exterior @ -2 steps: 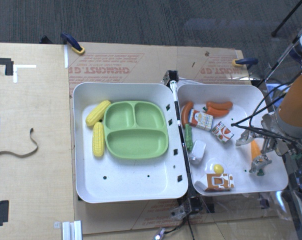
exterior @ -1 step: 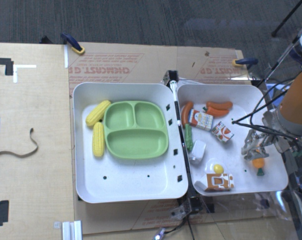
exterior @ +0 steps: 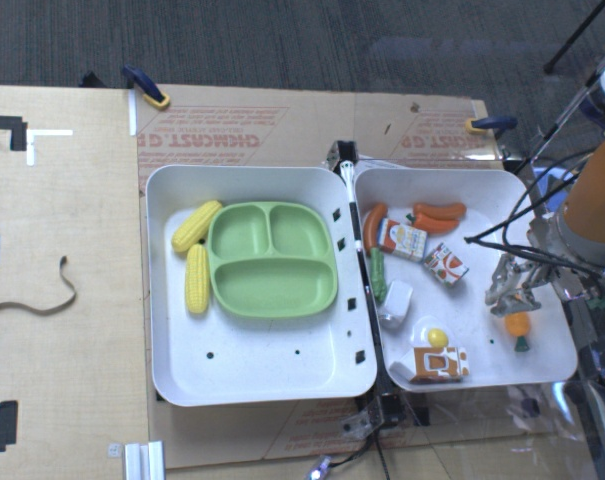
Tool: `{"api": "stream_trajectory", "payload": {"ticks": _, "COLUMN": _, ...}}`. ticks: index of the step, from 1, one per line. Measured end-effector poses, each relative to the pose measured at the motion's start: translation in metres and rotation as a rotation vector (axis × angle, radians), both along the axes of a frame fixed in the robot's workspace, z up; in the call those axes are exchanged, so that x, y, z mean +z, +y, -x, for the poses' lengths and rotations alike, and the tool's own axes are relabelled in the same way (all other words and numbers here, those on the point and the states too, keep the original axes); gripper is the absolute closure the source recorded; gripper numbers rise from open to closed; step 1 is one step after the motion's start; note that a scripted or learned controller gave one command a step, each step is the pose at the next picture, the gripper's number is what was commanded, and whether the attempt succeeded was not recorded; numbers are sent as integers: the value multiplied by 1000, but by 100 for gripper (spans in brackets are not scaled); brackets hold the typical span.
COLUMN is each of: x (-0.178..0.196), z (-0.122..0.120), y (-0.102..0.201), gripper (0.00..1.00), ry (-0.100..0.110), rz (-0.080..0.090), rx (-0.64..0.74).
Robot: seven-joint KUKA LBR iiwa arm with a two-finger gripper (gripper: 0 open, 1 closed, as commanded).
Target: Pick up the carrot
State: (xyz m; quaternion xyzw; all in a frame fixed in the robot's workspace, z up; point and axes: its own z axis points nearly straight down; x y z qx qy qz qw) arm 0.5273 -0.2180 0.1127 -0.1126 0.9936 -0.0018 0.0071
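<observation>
At the lower right of the frame, in the right bin [exterior: 557,373], the carrot [exterior: 519,326] lies just below my gripper [exterior: 512,290], its green top pointing down-frame, long axis roughly vertical. Whether my jaws are open, I cannot tell.
</observation>
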Motion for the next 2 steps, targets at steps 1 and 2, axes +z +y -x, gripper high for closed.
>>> {"api": "stream_trajectory", "payload": {"ticks": 1, "x": 10, "z": -3, "y": 1, "gripper": 100, "ry": -6, "rz": 1, "rx": 3}}
{"api": "stream_trajectory", "payload": {"ticks": 2, "x": 44, "z": 14, "y": 51, "gripper": 100, "ry": 11, "rz": -2, "rx": 154}}
